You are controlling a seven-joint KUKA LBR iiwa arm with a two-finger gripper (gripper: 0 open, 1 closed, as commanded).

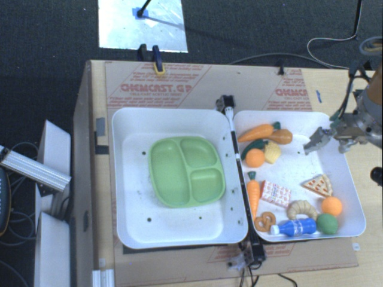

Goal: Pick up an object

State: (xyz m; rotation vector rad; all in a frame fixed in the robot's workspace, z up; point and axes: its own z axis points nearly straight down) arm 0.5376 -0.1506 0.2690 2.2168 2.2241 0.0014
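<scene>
Though near pincer (315, 141), pizza slice (317, 186) apart.

The arm (368, 109) is cut off by the right picture edge, so just its wrist end shows above the right bin's (353, 178) far right corner. The claw (316, 141) is too small and blurred to read. By that bin's near edge, a blue bottle (297, 227) partly hides the croissant (302, 209) behind it.

Right bin (353, 178) centre bare (toys crowd its edges); green tray (187, 171) fills left bin (128, 160).
</scene>
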